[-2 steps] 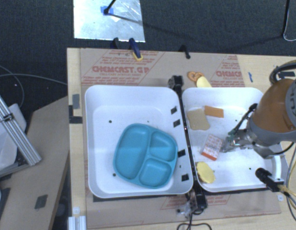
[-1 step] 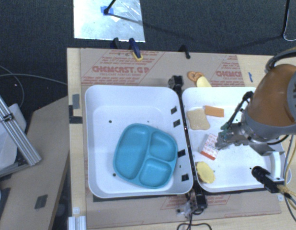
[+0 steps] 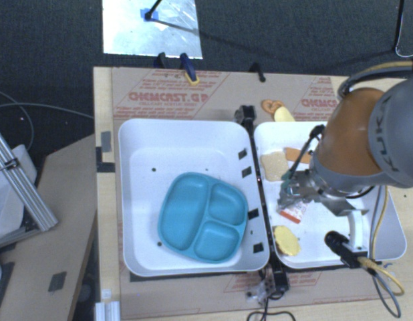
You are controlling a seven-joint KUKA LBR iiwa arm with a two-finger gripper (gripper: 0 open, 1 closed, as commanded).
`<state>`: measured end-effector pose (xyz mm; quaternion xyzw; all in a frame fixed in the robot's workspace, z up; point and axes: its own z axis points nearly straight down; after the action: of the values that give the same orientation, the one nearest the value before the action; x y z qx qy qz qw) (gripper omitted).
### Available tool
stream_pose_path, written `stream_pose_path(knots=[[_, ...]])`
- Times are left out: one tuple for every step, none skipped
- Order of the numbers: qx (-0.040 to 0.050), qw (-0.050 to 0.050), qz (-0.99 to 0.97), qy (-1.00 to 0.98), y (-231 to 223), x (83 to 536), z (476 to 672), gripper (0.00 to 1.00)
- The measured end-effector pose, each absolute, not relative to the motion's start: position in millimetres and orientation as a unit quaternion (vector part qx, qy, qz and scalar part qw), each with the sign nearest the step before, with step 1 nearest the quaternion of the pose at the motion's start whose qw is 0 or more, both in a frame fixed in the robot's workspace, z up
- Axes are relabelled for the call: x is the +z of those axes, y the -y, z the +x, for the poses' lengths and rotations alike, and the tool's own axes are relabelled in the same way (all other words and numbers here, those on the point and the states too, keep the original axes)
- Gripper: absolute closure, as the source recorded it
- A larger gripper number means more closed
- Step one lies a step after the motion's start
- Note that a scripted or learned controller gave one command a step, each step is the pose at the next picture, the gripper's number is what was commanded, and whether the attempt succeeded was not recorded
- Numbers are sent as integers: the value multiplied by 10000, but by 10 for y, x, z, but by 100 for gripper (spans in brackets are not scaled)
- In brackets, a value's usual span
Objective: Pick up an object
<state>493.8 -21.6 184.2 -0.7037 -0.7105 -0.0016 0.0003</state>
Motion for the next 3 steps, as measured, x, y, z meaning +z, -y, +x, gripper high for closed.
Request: stream_pose_path(knots=[[-19, -14, -7049, 7093, 250, 1950, 4948, 100], [-57, -29, -7024, 7117, -505, 2777, 5292, 100], [6, 6, -7047, 7095, -771, 1785, 6124, 100]])
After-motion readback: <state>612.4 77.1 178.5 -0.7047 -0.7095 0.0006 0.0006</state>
